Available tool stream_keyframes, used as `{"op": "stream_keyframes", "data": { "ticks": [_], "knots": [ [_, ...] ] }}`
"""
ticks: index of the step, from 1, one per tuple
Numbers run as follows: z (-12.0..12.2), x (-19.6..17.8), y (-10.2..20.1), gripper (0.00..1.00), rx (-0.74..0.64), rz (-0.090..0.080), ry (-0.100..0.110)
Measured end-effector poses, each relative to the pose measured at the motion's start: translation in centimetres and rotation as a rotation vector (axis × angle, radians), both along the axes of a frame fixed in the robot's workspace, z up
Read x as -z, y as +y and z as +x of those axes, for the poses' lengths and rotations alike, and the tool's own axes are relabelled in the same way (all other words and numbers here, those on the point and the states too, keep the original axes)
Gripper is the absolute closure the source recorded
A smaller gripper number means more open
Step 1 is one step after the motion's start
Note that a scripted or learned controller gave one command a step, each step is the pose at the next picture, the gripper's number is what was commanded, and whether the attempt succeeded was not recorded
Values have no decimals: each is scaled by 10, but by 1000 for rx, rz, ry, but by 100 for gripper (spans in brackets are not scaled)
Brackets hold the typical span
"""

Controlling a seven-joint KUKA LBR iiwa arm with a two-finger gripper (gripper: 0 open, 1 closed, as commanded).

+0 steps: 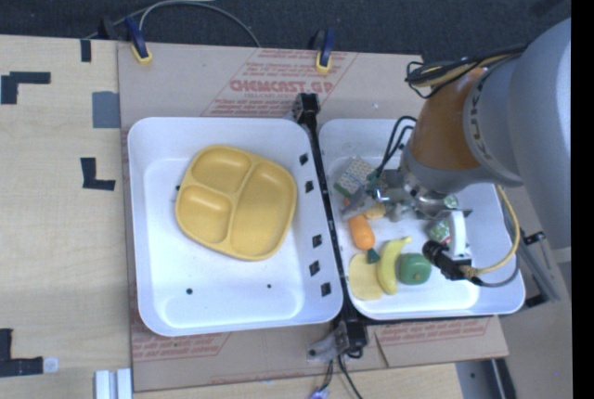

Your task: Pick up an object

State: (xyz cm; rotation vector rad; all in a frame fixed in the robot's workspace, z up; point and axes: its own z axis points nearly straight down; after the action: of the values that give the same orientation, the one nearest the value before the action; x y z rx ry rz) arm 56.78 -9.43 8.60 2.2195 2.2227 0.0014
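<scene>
1. Presently hanging over the right bin (501, 295), near its left wall: gripper (379, 199); finger spread impossible to tell, nothing visibly held.
2. Crowded toward that bin's front-left corner: carrot (362, 233), banana (389, 263), green fruit (414, 269), all close together.
3. Likely to nudge a neighbour or slip off rounded skins on closing.
4. Printed on the cardboard (278, 83) behind: "CHEMCAST".

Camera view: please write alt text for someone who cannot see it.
A grey arm with an orange band reaches from the right, its gripper low over the right white bin near an orange carrot-shaped toy, a yellow banana and a round green toy. The left white bin holds a yellow divided plate.
</scene>
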Motion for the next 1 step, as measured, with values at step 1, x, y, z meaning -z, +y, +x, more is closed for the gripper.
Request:
{"op": "stream_keyframes", "data": {
  "ticks": [1],
  "knots": [
    [61,-42,-10,0,0,-1,0]
  ]
}}
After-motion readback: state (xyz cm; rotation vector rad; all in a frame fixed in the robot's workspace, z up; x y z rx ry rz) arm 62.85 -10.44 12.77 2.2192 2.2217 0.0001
